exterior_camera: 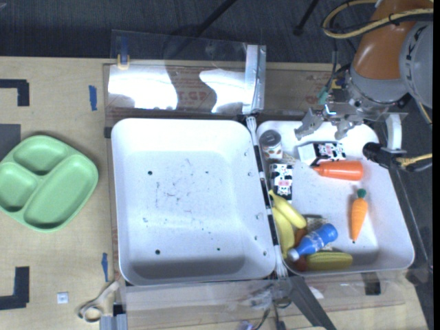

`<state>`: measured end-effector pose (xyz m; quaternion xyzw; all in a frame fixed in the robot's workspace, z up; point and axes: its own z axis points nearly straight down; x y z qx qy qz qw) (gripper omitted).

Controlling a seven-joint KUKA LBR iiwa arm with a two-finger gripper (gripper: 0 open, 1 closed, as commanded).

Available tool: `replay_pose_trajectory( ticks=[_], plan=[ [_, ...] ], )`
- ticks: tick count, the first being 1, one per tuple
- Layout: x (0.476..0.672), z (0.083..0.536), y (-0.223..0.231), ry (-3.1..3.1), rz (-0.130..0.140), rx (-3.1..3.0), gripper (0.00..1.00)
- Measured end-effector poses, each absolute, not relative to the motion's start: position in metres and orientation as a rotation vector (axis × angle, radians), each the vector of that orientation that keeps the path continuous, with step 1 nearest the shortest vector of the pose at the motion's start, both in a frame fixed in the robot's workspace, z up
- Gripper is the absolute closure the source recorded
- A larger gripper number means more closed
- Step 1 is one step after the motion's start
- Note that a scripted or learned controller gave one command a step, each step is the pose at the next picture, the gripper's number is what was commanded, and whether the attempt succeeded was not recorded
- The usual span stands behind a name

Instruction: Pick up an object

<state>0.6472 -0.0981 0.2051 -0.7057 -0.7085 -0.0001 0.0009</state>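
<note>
My gripper (pixel 324 125) hangs over the far part of the right bin (pixel 395 215), its fingers spread open and nothing between them. Just below it lie a cow-patterned carton (pixel 331 151) and an orange bottle (pixel 339 170). Further left are a small round jar (pixel 270 141) and a second cow-patterned carton (pixel 281 179). A carrot (pixel 358 214) lies at the right. A banana (pixel 287 214), a blue bottle (pixel 313 241) and a yellow-green pickle-like item (pixel 328 258) crowd the near left corner.
The left bin (pixel 185 184) adjoins the right one along a shared rim. A green divided plate (pixel 45 181) rests on the bench at far left. A clear plastic sheet (pixel 185 78) stands behind the left bin. Cables loop near the arm at top right.
</note>
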Motion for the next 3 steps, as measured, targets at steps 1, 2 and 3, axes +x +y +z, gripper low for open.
replay_pose_trajectory(
  ticks=[1,2,3],
  plan=[
    [0.615,0.179,-0.167,-2.483,-0.001,-1.924,0.00],
    [0.570,0.114,-0.214,-2.538,-0.002,-1.853,0.00],
    [0.541,0.086,-0.199,-2.730,-0.004,-1.563,0.00]
  ],
)
